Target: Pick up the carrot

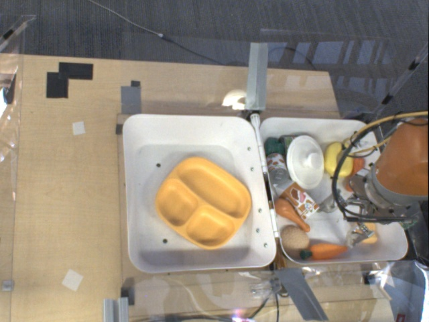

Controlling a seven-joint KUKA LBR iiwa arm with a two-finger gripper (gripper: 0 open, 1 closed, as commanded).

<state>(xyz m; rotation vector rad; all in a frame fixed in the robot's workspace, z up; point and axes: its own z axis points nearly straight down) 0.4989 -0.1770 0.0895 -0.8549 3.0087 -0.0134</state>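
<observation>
A pale wooden worktop [60, 200] is seen from above, with black tape marks [67, 78] near its far left corner and dark ribbed flooring [201, 12] beyond it. Two white bins are set side by side: the left bin [141, 247] holds a yellow divided plate [203, 201], and the right bin [395, 247] is crowded with small things. The carrot [326, 251] lies along the near wall of the right bin, with its green top pointing left toward a beige ball [291, 237]. A second orange piece [291, 213] is laid beside a small red and white packet [301, 200], whose print is too small to be read. A white bowl [305, 159] and a yellow fruit [334, 158] are placed farther back. The arm [402, 170] is cut off by the right edge and covers part of that bin. The tool [360, 233] is lowered just right of the carrot, but whether it is spread or pressed together cannot be told; nothing is seen pinched in it.
</observation>
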